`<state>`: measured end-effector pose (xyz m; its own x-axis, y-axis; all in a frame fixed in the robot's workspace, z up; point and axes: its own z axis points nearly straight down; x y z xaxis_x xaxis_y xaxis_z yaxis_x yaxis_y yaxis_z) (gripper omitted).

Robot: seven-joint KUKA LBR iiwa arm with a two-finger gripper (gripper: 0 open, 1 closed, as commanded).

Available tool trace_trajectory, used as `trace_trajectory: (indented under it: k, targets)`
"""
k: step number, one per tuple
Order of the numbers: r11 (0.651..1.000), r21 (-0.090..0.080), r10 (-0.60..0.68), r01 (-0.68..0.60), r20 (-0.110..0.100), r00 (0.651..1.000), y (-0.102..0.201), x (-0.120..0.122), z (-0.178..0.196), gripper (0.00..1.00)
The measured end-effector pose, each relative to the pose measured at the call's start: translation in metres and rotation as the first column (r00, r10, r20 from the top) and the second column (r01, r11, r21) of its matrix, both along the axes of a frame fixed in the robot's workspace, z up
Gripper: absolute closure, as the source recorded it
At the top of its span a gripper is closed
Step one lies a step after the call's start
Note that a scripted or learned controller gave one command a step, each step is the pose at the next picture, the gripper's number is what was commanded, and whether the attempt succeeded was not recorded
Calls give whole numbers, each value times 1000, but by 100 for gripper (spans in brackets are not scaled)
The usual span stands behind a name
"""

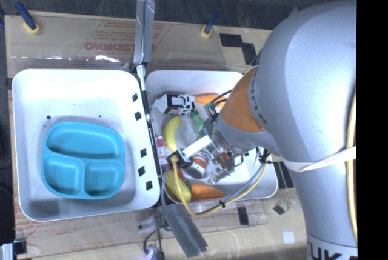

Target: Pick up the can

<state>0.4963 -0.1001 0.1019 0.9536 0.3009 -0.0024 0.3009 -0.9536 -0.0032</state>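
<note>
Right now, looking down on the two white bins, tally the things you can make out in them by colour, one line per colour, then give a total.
Blue: 1, the divided tray in the left bin
Yellow: 2, the bananas in the right bin
Orange: 2, the carrot and an orange item by the arm
Silver: 1, the can beneath the claw
Total: 6; other items are too hidden to sort.

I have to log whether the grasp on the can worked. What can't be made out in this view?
- Claw: finger state hidden under the wrist and cables.
- Can: mostly covered by the claw; held or not, unclear.
- Right bin: its right side hidden by the arm.
- Carrot: partly behind a cable.
</note>
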Motion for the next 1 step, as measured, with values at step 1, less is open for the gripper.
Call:
trace_trajectory:
  k: [1]
  targets:
    - [997, 0, 84, -84, 0, 997, 33, -20, 89, 0]
